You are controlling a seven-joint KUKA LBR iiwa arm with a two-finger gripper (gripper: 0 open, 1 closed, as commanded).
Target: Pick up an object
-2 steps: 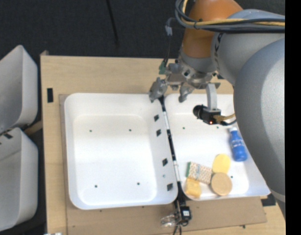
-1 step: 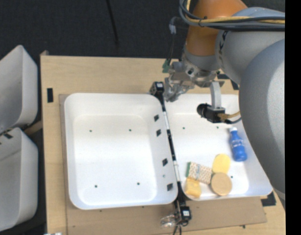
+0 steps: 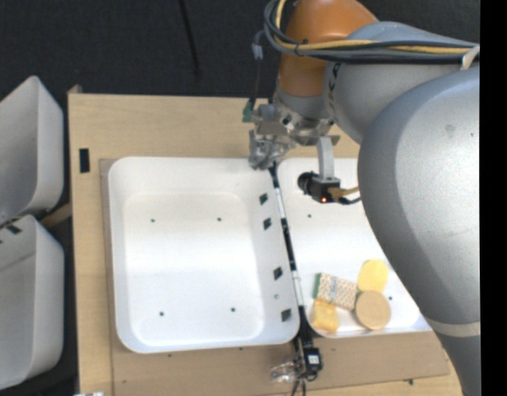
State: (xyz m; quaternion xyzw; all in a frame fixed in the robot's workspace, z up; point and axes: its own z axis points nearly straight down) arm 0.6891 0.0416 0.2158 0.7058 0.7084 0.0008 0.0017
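Several small objects lie together at the near end of the right bin point(image 3: 336, 221): a pale yellow piece point(image 3: 372, 275), a round tan disc point(image 3: 373, 310), a green and white patterned packet point(image 3: 335, 289) and a yellow chunk point(image 3: 324, 317). My gripper point(image 3: 264, 152) hangs at the far end of the bins, over the top of the divider between them. It is well away from the objects, and I see nothing in it. The grey arm covers much of the right bin.
The left bin point(image 3: 187, 254) is a shallow white tray on the wooden bench point(image 3: 92, 221). A black-marked divider rail point(image 3: 282, 246) runs between the bins. White containers point(image 3: 18, 221) stand off the bench at the left. A small clip point(image 3: 296, 370) sits at the front edge.
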